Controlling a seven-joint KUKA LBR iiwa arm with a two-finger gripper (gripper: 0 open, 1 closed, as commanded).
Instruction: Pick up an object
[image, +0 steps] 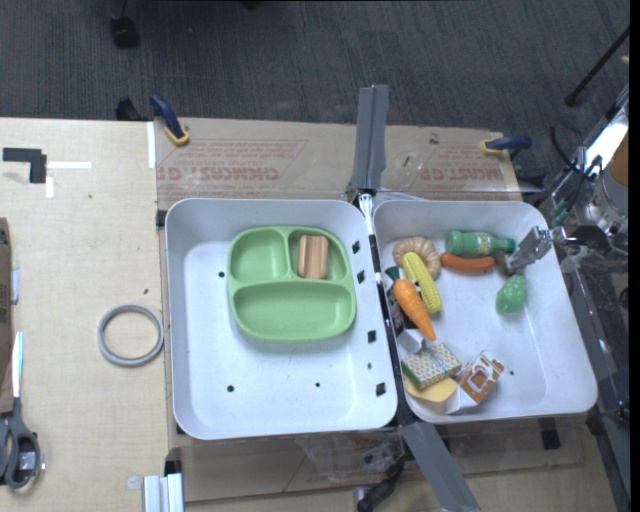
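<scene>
Approach step: gripper (527, 250) at right bin's (560, 395) right side, finger state unclear; next descend onto pear (511, 294).

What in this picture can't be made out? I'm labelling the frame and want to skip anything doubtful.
- Gripper, camera view: small and dark over the right bin's far edge; open or shut is unclear.
- Arm: cut off by the right edge.
- Scissors: cut off by the left edge.
- Flat yellow piece: partly covered by the toys above it.

Green divided plate (291, 285), orange carrot (413, 308), yellow corn (423, 280), white bins (200, 400)
</scene>
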